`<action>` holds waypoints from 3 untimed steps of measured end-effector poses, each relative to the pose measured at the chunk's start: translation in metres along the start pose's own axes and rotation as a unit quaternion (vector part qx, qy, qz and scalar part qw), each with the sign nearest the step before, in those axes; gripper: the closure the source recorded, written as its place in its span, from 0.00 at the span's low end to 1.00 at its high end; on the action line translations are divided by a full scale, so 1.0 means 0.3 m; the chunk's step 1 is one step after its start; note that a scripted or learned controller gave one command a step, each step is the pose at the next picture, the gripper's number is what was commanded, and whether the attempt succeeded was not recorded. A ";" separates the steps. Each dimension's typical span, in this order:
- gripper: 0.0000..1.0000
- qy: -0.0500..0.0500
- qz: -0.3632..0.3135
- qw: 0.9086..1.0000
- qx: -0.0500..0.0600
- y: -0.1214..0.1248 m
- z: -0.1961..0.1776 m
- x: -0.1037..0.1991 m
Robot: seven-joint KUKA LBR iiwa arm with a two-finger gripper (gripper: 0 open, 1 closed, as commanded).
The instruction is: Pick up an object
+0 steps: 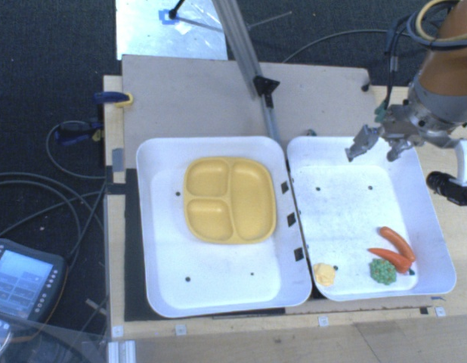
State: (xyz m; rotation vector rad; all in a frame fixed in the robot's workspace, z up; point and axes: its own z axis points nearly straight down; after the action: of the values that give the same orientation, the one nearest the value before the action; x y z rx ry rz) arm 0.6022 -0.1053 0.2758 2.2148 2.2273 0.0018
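In the right bin (437, 225), the sausage (397, 243) lies diagonally.

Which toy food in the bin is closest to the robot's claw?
The upper orange sausage is closest to the gripper. It lies above the other sausage, the green broccoli and the yellow piece.

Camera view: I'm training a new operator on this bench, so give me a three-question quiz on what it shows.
1. True or false: the yellow tray lies in the right bin.
2. Which is greenest: A) hot dog, B) carrot, C) broccoli?
3. Fill in: the gripper hangs over the right bin's ____ edge, far or near.

Key: 1 false, it lies in the left bin; 2 C; 3 far.
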 end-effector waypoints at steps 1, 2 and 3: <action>0.00 0.000 0.001 1.000 0.000 0.000 0.000 0.000; 0.00 0.000 0.003 1.000 0.002 0.010 0.140 -0.006; 0.00 0.000 0.003 1.000 0.002 -0.005 0.283 -0.013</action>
State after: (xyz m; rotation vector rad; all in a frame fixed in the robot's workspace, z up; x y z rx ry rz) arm 0.6008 -0.1092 0.1909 2.2227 2.2233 -0.0035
